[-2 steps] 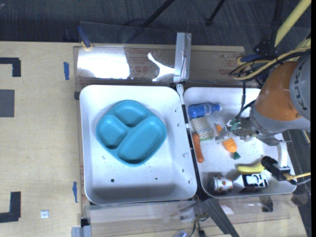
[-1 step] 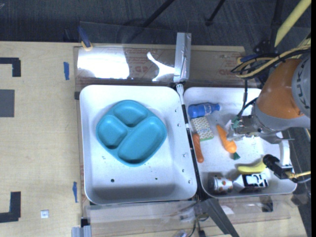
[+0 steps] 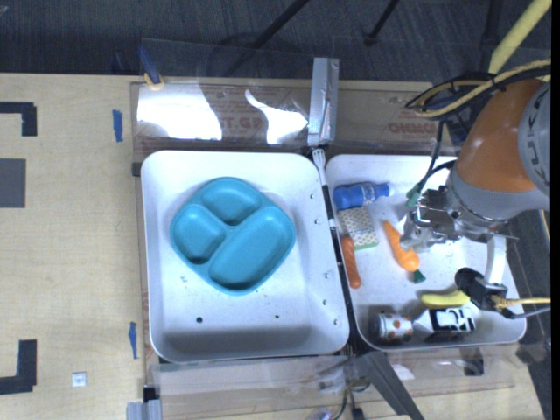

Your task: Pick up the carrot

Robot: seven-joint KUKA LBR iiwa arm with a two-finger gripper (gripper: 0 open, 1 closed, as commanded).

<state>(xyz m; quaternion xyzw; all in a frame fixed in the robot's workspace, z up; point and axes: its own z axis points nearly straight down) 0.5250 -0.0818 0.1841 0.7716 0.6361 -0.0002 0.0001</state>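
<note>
The carrot (image 3: 401,247) is orange with a small green tip and lies at a slant in the middle of the right bin (image 3: 499,261). My gripper (image 3: 416,226) hangs over the carrot's upper end, just right of it, reaching in from the grey and orange arm (image 3: 503,160). The gripper's body hides how it meets the carrot. The carrot appears to rest on the bin floor.
In the right bin lie a blue bottle (image 3: 359,194), a dotted pad (image 3: 360,226), an orange stick (image 3: 350,263) along the left wall, a banana (image 3: 446,298), a can (image 3: 395,325) and a black-and-white item (image 3: 451,319). The left bin (image 3: 175,322) holds a blue divided plate (image 3: 232,233).
</note>
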